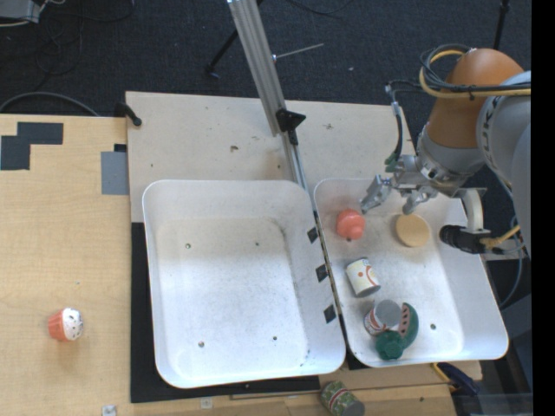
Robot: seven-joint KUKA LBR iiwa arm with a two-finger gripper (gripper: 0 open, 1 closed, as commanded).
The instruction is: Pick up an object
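In the right bin (473,306) lie a small orange-red ball (350,224), a tan round disc (413,230), a white cup with a red mark (363,277), and a green toy with a grey and red can (391,324) near the front. My gripper (396,197) hangs over the bin's back part, between the ball and the disc and a little above them. Its two fingers stand apart with nothing between them, so it is open.
The left bin (173,232) sits beside the right one, with black clips along the shared wall. A metal rail (263,68) rises slantwise behind the bins. A red-and-white object (66,324) lies on the wooden bench at the far left.
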